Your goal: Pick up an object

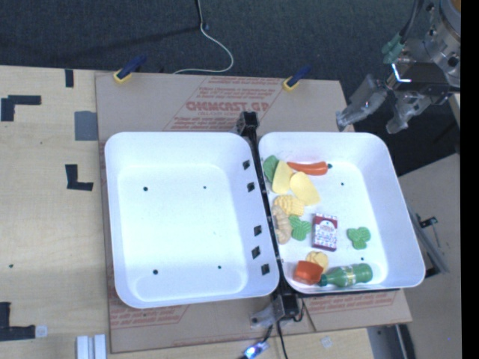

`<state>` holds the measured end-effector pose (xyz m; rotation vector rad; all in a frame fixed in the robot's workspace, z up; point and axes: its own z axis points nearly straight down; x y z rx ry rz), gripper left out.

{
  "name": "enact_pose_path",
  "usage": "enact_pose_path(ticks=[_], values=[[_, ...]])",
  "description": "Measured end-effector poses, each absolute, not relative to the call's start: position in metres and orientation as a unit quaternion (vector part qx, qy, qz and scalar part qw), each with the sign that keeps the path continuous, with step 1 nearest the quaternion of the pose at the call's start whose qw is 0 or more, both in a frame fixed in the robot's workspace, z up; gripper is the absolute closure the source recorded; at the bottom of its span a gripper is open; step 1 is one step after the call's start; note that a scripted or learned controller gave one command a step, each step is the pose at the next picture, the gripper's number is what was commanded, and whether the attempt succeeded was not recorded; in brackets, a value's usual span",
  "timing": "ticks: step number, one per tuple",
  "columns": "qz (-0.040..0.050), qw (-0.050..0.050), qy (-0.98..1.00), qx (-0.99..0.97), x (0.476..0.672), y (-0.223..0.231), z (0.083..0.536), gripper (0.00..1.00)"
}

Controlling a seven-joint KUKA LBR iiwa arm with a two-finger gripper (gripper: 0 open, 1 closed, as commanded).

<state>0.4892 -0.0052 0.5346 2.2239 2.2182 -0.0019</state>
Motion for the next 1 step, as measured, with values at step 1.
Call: enact_pose_path(ticks=[1], values=[[-0.0011,0.000,0.705,0.709,0.5053,-0.0819,0.5343,1.00]])
